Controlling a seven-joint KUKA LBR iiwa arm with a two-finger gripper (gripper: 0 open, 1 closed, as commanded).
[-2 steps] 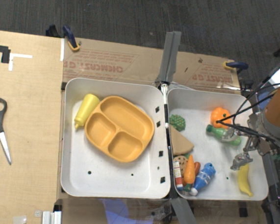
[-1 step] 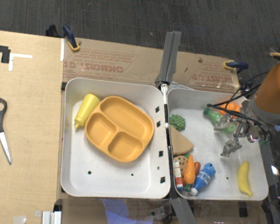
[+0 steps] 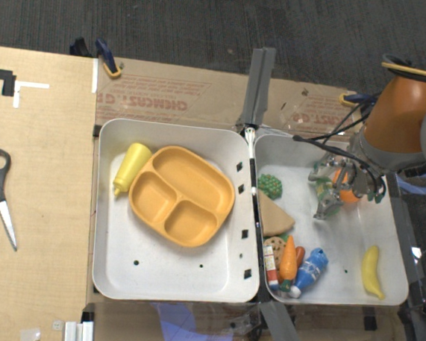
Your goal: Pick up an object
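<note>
I am reaching in from the right of the frame, and my gripper [image 3: 329, 196] is hanging over the upper middle of the right bin [image 3: 396, 255], its metal fingers pointing down toward the bin floor. Something orange [image 3: 348, 192] is sitting close behind the fingers, touching or just beside them, but I cannot tell whether it is a toy in the bin or part of my own wrist, and I cannot tell how wide I am standing open or whether anything is between the fingers. The nearest candidates are lying around me: a green knobbly toy [image 3: 270, 184] to my left near the divider, a tan wedge [image 3: 275, 217] below it, and lower still a tight cluster of a carrot [image 3: 288, 257], a blue bottle [image 3: 310, 269] and a small red-and-white tube [image 3: 270, 260]. A banana [image 3: 372, 270] is lying alone at the lower right. In the left bin [image 3: 106, 268], an orange divided plate [image 3: 181, 194] is touching a yellow squeeze bottle [image 3: 130, 167]. Judging from here, the risk is closing on air or clipping the orange thing off-centre so it squirts away; dropping into the cluster could jam a finger between neighbours.
</note>
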